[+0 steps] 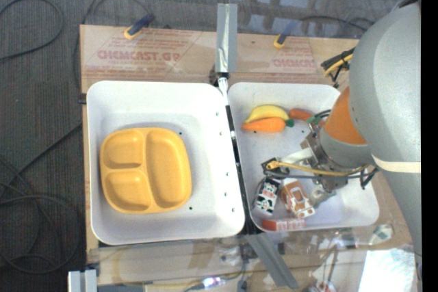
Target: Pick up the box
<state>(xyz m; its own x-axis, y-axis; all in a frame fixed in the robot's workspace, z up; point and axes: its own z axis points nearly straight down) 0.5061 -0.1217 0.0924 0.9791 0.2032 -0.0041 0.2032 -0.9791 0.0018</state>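
Two white bins are set side by side on a worktop over dark carpet. A yellow divided tray (pixel 145 169) is held in the left bin (pixel 96 106). In the right bin (pixel 356 212), a banana (pixel 268 111) and carrots (pixel 265 125) lie at upper left; the box (pixel 296 197) lies at lower centre beside a small carton (pixel 267 195). Whether the jaws (pixel 309 171) are apart cannot be told.

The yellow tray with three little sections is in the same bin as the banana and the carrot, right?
Not quite. The camera view shows the yellow tray with three sections alone in the left bin. The banana and the carrot lie in the right bin, near its far edge, where the gripper is reaching.
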